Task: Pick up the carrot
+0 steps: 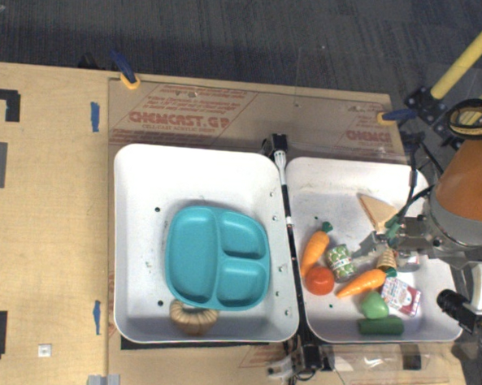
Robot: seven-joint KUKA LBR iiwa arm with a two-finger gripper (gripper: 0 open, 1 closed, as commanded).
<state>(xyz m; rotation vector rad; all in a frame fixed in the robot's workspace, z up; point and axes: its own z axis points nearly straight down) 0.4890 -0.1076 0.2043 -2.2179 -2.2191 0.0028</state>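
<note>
The gripper (381, 251) hangs low in the right bin (339, 181), just beside the lying carrot (361, 283) among other toy food, probably to reach it, but whether its claw is spread I cannot tell.

1 fixed overhead camera, slanted down at both white bins (133, 222), arm (469, 193) from right.

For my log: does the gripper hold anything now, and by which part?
It cannot be told; the gripper is low among the toys, beside a carrot.
</note>
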